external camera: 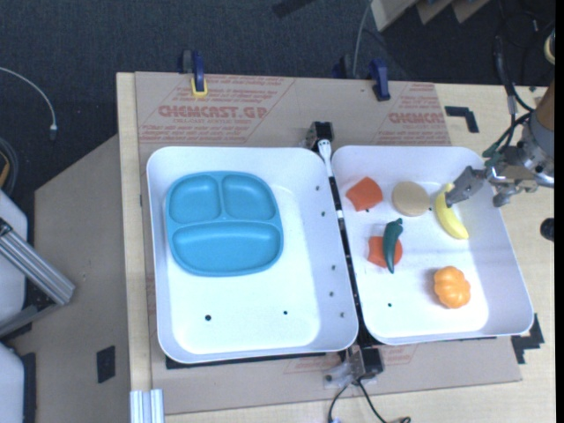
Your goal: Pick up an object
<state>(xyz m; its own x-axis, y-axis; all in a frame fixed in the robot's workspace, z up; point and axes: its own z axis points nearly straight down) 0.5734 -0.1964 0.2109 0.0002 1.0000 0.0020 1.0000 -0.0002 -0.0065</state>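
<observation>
My gripper (480, 186) hangs spread and unladen over the right bin (507, 276); there lie one banana (451, 218), one tan disc (410, 199), one orange pumpkin (451, 286); one blue tray (224, 223) left.

Grey metal end effector (480, 189) at the tip of the arm, built from angular, blocky parts with darker joints and paler highlights on the upper faces. Two slim grey fingers (464, 186), flat-sided and straight. Behind them, a broader silver-grey wrist housing (529, 161), rounded in outline. Above that, a patch of orange band (551, 104) at the frame's edge. Thin dark cables (509, 77) looping down along the arm toward the wrist. Small markings or screws too blurred to make out.
</observation>
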